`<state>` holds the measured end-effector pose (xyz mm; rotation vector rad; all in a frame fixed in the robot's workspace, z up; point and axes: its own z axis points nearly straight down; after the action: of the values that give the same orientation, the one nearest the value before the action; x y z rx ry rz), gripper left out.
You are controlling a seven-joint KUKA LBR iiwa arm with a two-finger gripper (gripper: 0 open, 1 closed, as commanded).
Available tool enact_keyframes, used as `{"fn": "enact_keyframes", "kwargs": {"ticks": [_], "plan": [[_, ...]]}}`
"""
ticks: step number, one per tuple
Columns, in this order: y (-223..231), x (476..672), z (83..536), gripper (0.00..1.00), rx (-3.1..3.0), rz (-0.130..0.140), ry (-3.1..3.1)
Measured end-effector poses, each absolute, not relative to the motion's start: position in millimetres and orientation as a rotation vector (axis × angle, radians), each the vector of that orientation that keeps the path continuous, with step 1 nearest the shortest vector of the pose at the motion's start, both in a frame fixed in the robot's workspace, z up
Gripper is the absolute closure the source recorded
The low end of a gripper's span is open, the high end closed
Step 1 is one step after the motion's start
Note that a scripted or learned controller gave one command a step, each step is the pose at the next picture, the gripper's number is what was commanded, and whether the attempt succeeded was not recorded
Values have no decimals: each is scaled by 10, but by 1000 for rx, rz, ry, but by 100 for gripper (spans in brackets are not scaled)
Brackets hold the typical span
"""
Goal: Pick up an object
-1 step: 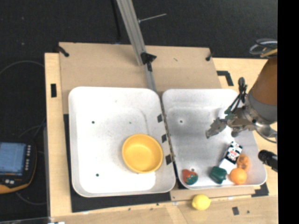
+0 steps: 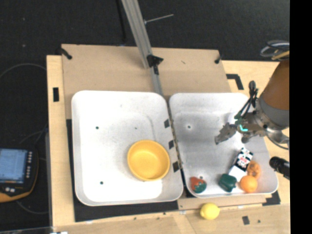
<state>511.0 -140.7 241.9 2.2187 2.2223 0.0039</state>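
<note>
We start with the table [image 2: 195, 69], which carries two shallow white bins side by side. The left bin [image 2: 107, 121] holds a yellow bowl [image 2: 148, 160] near its lower right part. The right bin [image 2: 204, 111] has its things gathered along the near edge: a red and green piece [image 2: 197, 183], a dark green block [image 2: 227, 182], an orange fruit [image 2: 248, 184], a second orange piece [image 2: 253, 168] and a black and white box [image 2: 243, 158] just above them. A yellow lemon [image 2: 209, 211] lies outside the bins on the table's near strip. The arm [image 2: 278, 94] reaches in from the right, and its pincer [image 2: 230, 133] hangs over the bare middle of the right bin, apart from every object; we cannot tell whether it is released or clenched, and nothing shows between its tips. We judge this to be the approach step, with no pick made yet. The next move calls for travel toward the near cluster, a descent over one well-separated piece such as the dark green block, and care around its close neighbours.
</note>
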Motion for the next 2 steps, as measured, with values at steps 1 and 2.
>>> {"fn": "enact_keyframes", "kwargs": {"ticks": [1, 2], "plan": [[-1467, 5089, 1799, 0, 2224, -6, 2223], [-1394, 5022, 1282, 0, 2224, -5, 2223]]}}
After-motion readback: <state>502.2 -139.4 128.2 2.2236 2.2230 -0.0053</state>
